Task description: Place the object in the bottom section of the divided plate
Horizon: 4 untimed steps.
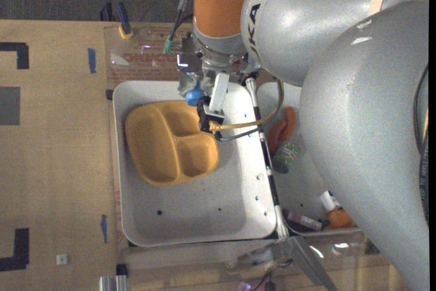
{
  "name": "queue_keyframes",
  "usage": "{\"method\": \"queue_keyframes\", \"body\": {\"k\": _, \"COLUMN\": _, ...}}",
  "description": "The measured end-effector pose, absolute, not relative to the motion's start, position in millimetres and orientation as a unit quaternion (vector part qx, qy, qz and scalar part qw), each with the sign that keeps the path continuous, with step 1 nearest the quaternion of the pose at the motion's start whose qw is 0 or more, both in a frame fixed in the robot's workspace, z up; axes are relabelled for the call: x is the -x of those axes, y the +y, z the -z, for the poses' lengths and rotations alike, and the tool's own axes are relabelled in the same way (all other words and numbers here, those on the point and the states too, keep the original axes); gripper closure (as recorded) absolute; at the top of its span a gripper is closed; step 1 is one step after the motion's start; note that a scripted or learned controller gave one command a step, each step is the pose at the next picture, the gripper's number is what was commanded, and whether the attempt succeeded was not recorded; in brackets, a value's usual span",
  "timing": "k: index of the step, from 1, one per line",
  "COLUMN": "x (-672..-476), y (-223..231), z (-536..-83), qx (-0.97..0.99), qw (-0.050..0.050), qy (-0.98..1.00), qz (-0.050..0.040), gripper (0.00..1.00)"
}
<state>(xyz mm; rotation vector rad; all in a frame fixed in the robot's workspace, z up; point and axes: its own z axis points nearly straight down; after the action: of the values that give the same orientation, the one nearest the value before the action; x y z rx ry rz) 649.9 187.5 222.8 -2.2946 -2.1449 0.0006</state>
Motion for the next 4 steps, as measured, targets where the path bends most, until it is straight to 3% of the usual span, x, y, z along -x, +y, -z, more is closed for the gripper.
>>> {"method": "queue_keyframes", "body": {"k": 1, "x": -641.8, "y": 190.4, "z": -219.9, "qx": 0.674, "qw": 0.000, "qy": -0.739, "qz": -0.0003, "gripper": 1.00}}
{"method": "queue_keyframes", "body": {"k": 2, "x": -649.1, "y": 199.9, "z": -208.5, "qx": 0.624, "qw": -0.001, "qy": -0.781, "qz": 0.0009, "gripper": 1.00}}
{"method": "queue_keyframes", "body": {"k": 4, "x": -620.8, "y": 195.2, "z": -212.1, "qx": 0.555, "qw": 0.000, "qy": -0.832, "qz": 0.0003, "gripper": 1.00}}
